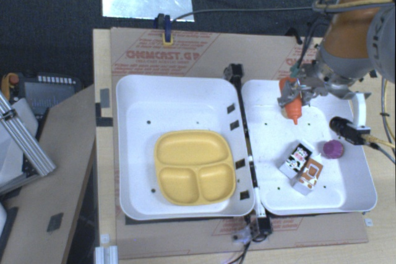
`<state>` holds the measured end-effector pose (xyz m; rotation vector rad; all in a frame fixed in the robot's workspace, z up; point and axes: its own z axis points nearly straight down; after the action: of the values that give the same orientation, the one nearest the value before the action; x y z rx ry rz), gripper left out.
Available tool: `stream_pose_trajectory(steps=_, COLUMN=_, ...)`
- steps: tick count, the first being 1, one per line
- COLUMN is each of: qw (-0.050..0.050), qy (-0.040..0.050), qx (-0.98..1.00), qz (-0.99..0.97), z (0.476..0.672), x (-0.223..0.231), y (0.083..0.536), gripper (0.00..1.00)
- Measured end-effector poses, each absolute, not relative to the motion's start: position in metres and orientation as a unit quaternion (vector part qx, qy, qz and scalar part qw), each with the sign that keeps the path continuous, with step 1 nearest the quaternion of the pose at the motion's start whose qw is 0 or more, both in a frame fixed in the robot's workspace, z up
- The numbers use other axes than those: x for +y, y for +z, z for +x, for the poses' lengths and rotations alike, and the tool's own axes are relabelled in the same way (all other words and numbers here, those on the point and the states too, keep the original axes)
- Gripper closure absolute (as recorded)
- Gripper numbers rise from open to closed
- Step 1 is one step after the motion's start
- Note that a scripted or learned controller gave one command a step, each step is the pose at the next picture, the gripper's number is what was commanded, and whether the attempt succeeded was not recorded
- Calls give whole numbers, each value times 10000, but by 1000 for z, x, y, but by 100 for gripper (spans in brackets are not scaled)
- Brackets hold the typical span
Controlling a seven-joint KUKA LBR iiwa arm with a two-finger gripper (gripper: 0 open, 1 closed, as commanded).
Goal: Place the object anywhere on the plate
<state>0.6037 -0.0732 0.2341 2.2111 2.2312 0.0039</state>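
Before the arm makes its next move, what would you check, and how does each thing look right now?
1. Orange carrot-shaped toy between the two-finger gripper: ok, it hangs there, tip down.
2. Carrot lifted free of the right white bin: cannot tell from this slanted view.
3. Yellow three-compartment plate lying flat in the left white bin: ok.
4. Plate free to receive the carrot: ok, its compartments are bare.
5. Small printed cartons and purple ball away from the gripper: ok, they lie nearer the bin's front.
6. Carrot over the plate: not ok, it hangs above the right bin.
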Motion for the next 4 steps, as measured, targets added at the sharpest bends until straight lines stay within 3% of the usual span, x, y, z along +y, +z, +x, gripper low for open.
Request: stream_pose_trajectory(steps=4, qw=1, qy=17, qx=7100, qz=7042, z=636, x=146, y=224, gripper=100)
